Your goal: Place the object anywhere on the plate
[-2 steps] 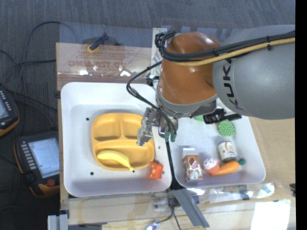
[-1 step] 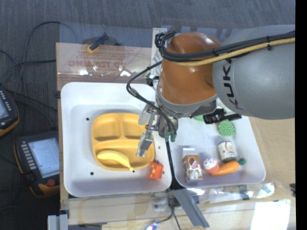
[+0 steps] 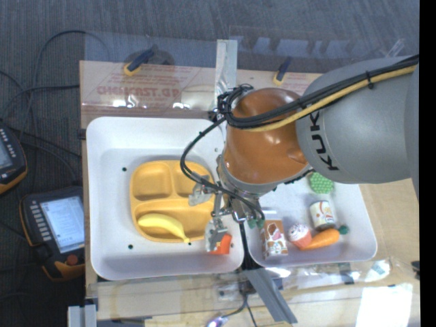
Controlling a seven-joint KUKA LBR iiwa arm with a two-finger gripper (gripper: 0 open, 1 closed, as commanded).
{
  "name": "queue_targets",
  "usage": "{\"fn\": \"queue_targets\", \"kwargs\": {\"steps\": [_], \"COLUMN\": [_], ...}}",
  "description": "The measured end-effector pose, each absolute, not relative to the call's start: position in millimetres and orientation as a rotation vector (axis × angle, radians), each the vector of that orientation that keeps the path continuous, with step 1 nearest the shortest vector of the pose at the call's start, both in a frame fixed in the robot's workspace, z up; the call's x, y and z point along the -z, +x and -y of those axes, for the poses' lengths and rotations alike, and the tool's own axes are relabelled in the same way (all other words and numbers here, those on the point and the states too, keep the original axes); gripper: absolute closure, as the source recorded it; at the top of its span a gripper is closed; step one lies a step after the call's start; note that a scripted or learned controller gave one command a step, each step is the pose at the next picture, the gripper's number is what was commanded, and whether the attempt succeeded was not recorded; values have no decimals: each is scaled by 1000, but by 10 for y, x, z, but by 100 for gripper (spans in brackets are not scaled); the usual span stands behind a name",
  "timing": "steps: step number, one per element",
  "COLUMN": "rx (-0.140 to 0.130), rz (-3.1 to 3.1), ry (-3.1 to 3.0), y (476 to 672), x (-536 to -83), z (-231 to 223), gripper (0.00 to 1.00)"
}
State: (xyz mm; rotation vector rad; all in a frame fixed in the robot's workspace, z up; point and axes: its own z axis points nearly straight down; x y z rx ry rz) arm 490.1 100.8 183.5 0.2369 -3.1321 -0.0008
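Your gripper (image 3: 219, 240) hangs at the left bin's (image 3: 109, 203) right edge, beside the yellow plate (image 3: 160, 189); its grip is unclear. A banana (image 3: 162, 225), apparently, lies on the plate.

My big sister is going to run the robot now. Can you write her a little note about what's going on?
Gripper: low over the left bin, at the yellow plate's right edge, with something orange at its tip. I cannot tell if it holds it.
Plate: in the left bin, with a banana on its front section.
Right bin: carrot, small carton, can, green toy.
Done: banana is on the plate.
Left: check the orange thing; it is beside the plate, not on it.
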Motion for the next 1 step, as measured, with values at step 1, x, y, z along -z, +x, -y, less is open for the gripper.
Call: {"fn": "queue_targets", "kwargs": {"steps": [1], "rx": [6], "rz": [3134], "ry": [237], "y": [4910], "x": [-1926], "z": [-1019], "gripper": [100]}}
